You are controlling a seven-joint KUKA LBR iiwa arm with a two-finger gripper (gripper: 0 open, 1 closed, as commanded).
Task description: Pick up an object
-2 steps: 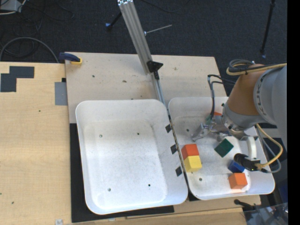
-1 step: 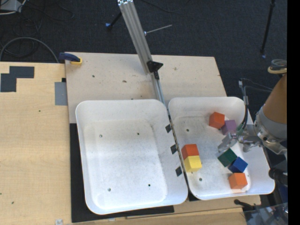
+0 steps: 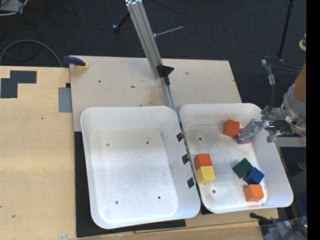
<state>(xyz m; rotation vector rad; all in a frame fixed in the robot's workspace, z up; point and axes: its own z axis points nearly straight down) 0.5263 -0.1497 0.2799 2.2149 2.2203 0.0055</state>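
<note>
The gripper (image 3: 246,133) is hovering right beside the orange cube (image 3: 231,128), probably lining up a grab; can't tell its grip state.

Grey metal wrist, orange band above, pale grey claw (image 3: 247,132)

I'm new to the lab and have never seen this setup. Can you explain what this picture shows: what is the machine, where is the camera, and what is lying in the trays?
One camera looks down at a slant on a wooden bench with two shallow white bins. The left bin and right bin sit side by side. A robot arm reaches in from the right; its grasping part, the end effector, is low inside the right bin, right beside an orange block. Nothing is visibly held. Also in that bin: an orange cube touching a yellow cube, and a cluster of a green block, a blue block and another orange block.
</note>
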